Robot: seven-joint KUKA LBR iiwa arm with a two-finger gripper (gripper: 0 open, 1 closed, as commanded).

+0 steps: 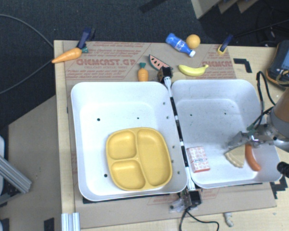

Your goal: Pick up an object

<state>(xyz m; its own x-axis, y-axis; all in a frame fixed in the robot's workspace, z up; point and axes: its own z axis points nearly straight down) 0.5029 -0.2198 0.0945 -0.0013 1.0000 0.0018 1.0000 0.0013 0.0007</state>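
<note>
The right bin holds three things near its front right corner. An orange-red sausage lies there partly over a tan bread slice. A small white packet with red print lies near the bin's front left. My gripper hangs low at the right side of this bin, right above the upper end of the sausage and the bread. Nothing is visibly lifted. The arm comes in over the bin's right wall.
A yellow divided plate lies in the left bin. Behind the bins, on the bench, are a carrot, a blue bottle, an orange ball, a banana and a watermelon slice.
</note>
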